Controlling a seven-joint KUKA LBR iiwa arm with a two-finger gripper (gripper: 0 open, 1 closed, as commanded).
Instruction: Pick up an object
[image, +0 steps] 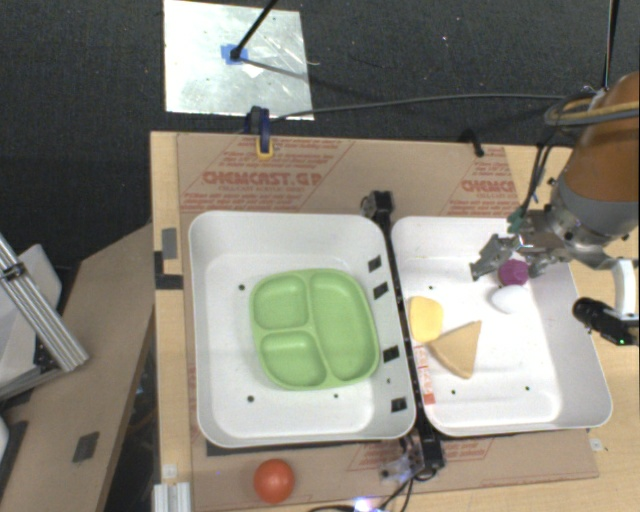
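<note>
My gripper (516, 260) hangs over the back of the right bin (570, 400), reaching in from the right. A small purple object (514, 272) sits between its grey fingers (487, 262), and the gripper is shut on it. A small white rounded object (503, 298) lies on the bin floor just below it. Further left in the same bin, a yellow piece (425, 318) lies beside a tan wedge (458, 348).
The left bin (215, 300) holds a green divided plate (312, 328). A red ball (274, 479) rests on the cardboard in front of the bins. A clamp (261, 131) stands at the back edge. Black clips line the divider between the bins (385, 300).
</note>
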